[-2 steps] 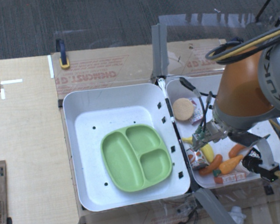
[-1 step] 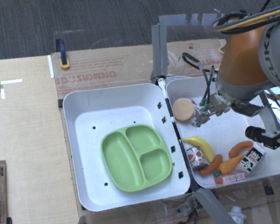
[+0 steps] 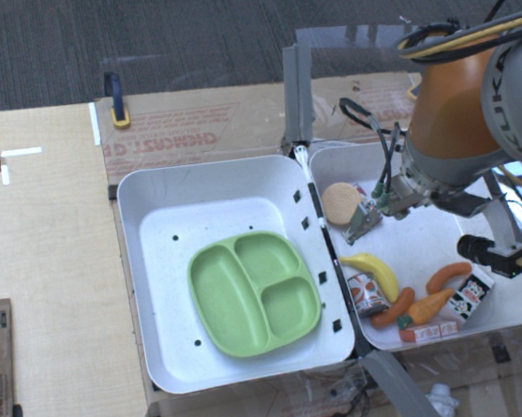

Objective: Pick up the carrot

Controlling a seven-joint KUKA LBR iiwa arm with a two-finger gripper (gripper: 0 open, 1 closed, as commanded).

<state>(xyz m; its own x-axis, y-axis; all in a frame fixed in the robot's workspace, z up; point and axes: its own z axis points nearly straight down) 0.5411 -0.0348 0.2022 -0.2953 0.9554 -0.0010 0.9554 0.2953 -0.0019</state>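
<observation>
The gripper point(image 3: 361, 224) hung low over the right bin point(image 3: 515, 313), its tip just beside a round tan disc point(image 3: 340, 203) near the bin's back-left corner. How wide it stood could not be told from this slanted view, and nothing showed in its grasp.

The carrot point(image 3: 431, 305) lay well apart from it, near the bin's front edge. It appeared to touch a reddish sausage-like piece point(image 3: 393, 306) on one side and a small carton point(image 3: 468, 298) on the other. A second orange-red piece point(image 3: 448, 274) lay just behind it, and a banana point(image 3: 372, 269) sat between the gripper and this cluster.

The likeliest failure was a wrong pick. Closing where it hung would probably have taken the disc or nothing at all. Over the cluster, the similar orange pieces invited confusion, and a crowded descent could have pinched a neighbour or nudged the carrot against the carton. The carrot's taper might also have slipped free under a grip near its thin end.
</observation>
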